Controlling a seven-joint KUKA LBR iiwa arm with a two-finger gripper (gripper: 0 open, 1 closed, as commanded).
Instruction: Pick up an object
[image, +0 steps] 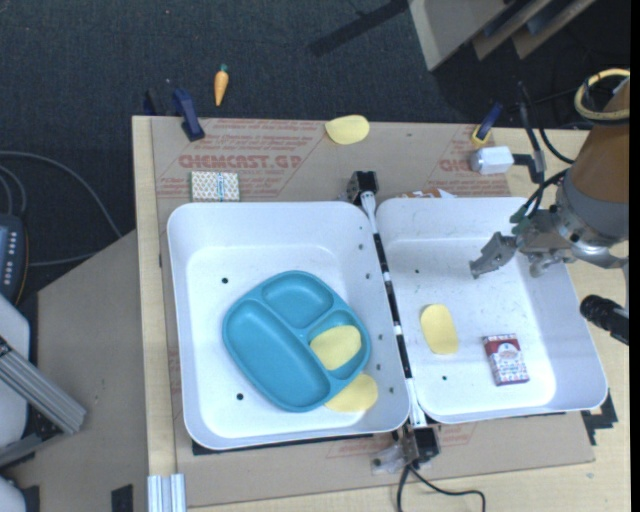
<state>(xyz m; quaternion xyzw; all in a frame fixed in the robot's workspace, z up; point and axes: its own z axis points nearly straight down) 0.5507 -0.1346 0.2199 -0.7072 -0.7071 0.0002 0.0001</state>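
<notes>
The grey two-finger gripper (497, 252) hovers over the far part of the right white bin (560, 395); whether it is released or clenched cannot be told. The yellow oval plastic piece (438, 329) lies nearer and slightly left of it, long axis running near-far.

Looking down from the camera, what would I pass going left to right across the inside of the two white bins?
Blue divided plate → yellow piece in the plate's compartment → yellow piece in the right bin → red packet. The gripper hangs above the right bin, between those last two.
</notes>
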